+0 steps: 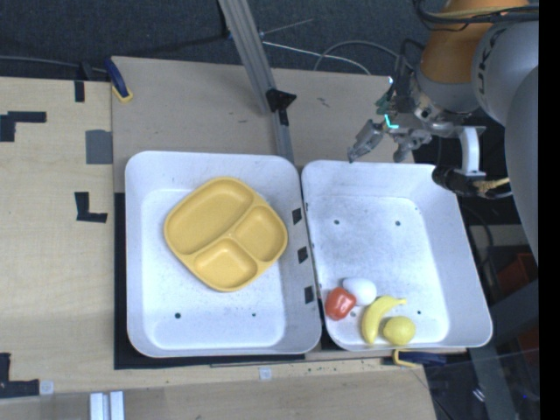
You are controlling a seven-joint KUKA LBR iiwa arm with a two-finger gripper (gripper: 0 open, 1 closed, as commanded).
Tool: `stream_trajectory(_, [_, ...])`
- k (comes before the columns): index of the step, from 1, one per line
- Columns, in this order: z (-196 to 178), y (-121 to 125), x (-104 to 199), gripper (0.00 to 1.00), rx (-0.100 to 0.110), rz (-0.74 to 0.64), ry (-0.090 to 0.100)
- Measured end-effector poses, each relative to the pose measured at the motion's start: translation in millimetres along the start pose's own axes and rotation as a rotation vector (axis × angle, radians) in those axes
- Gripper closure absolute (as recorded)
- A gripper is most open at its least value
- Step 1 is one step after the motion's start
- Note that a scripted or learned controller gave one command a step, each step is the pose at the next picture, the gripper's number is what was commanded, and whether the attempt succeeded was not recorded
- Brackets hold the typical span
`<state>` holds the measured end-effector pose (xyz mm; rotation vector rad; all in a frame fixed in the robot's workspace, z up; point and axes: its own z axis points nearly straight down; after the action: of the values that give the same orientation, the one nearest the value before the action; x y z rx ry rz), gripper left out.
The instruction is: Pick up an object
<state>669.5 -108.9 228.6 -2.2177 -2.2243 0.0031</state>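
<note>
Grey metal fingers of the gripper [382, 144] stand apart, holding nothing, above the far rim of the right bin [455, 234]. This bin is shallow white plastic, speckled with dark dots. In its near corner lie a curved yellow banana [376, 316] — long axis running from the near side up to the right — touching a white egg-shaped piece [360, 289], a red piece [339, 303] and a round yellow fruit [400, 330]. A yellow divided plate [225, 233] rests in the left bin [144, 261].

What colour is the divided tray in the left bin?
Yellow; the divided tray shows clearly in the camera view.
</note>
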Motion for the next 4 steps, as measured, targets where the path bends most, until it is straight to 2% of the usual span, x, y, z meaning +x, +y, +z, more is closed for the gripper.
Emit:
stream_trajectory(1, [44.3, 0.9, 4.4, 0.0, 0.004, 0.0, 0.0])
stream_trajectory(2, [109.5, 0.5, 5.8, 0.0, 0.006, 0.0, 0.0])
stream_trajectory(3, [141.4, -0.6, 6.4, 0.0, 0.006, 0.0, -0.001])
stream_trajectory(4, [130.6, -0.4, 7.2, 1.0, 0.005, -0.001, -0.001])
